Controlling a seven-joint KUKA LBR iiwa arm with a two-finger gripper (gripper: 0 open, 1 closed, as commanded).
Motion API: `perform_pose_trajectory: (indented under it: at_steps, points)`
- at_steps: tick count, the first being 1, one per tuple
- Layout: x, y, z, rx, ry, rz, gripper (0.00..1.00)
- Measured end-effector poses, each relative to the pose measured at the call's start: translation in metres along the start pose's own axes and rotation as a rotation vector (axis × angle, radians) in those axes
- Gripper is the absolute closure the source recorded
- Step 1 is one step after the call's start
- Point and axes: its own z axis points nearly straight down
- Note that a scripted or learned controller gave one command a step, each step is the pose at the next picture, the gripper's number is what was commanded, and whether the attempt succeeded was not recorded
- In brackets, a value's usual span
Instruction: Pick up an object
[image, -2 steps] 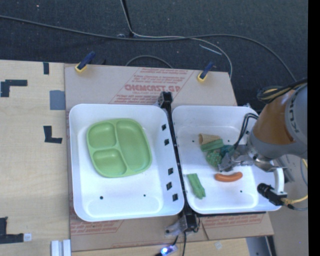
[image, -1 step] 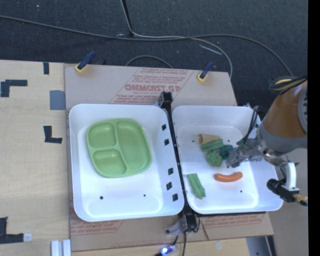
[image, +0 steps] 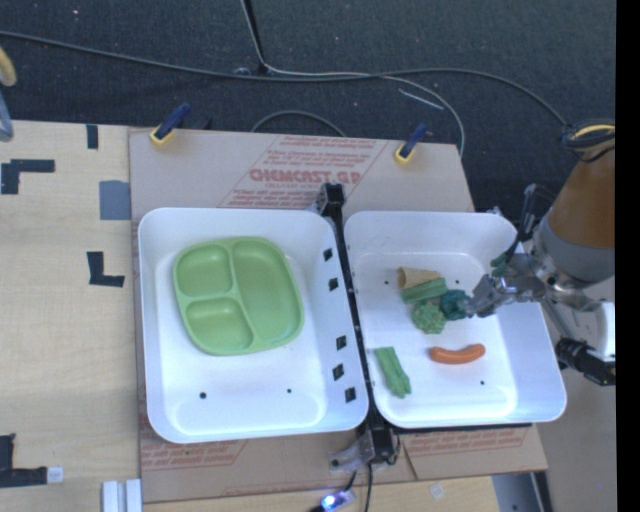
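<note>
The right bin (image: 520, 395) holds several small items. A tan wedge (image: 417, 276) lies beside a green strip (image: 426, 291), with a bumpy green piece (image: 429, 318) just below them. An orange sausage (image: 458, 353) lies lower right and a green pickle (image: 393, 371) lower left. My gripper (image: 482, 299) reaches in from the right, low over the bin's middle. Its tip is against a small teal object (image: 455, 304). Whether the teal object is gripped is unclear.
The left bin (image: 160, 390) holds a green divided plate (image: 238, 295). A black divider (image: 345, 300) runs between the bins. Both bins rest on a cardboard sheet (image: 300, 165) held by yellow clamps. Cables cross the dark floor behind.
</note>
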Motion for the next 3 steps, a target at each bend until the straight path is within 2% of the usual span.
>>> perform_pose_trajectory:
  at_steps: [1, 2, 3]
  points:
    - [0.000, 0.001, -0.018, 0.002, 0.001, 0.000, 1.00]
    - [0.056, -0.005, -0.006, 0.006, 0.003, -0.003, 1.00]
    - [0.116, -0.011, -0.015, 0.004, 0.003, -0.005, 1.00]
